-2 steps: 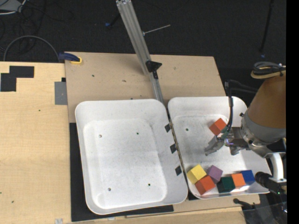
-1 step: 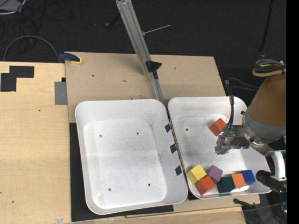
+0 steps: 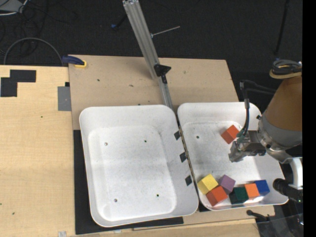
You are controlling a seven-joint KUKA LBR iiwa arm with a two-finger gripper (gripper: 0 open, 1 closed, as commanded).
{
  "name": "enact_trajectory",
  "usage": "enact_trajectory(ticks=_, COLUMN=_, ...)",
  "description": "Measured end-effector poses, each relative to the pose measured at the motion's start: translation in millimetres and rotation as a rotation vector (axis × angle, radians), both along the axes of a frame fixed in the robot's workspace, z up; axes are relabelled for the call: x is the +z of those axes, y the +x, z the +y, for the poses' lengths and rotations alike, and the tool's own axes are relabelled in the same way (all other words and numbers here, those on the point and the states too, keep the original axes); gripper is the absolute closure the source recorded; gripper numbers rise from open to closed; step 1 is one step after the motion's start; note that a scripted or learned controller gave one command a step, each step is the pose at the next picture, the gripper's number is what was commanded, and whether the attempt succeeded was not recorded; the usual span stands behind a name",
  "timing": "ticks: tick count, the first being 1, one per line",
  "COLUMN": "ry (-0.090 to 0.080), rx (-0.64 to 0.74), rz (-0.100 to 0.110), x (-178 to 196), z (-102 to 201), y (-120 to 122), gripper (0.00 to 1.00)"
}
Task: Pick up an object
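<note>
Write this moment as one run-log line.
arm: over right bin | tool: beside orange block, nothing seen held | six blocks in bin | task: not done

A pale wooden bench (image 3: 123,80) carries two shallow white bins side by side, the left bin (image 3: 131,164) and the right bin (image 3: 212,117).

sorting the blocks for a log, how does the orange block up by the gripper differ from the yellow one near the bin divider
The orange block lies alone, high in the right bin, close beside the gripper; the yellow block sits low in that bin, packed against the red block in a cluster. The orange block is turned corner-on to the bin walls; the yellow one is less skewed. Colours differ. Both are small cubes of similar size, resting on the bin floor.
</note>
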State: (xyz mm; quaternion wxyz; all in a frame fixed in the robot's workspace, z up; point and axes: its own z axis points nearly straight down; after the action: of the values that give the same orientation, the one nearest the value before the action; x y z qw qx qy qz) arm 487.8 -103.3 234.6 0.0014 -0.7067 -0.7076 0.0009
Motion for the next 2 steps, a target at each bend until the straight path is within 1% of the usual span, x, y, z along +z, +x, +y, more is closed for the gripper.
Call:
enact_trajectory(ticks=1, ry=0.000, rx=0.005, rz=0.002, x=9.3, z=-0.9, y=0.4, gripper=1.00)
enact_trajectory(ticks=2, ry=-0.001, rx=0.001, rz=-0.007, x=61.4, z=6.6, y=0.0, gripper=1.00)
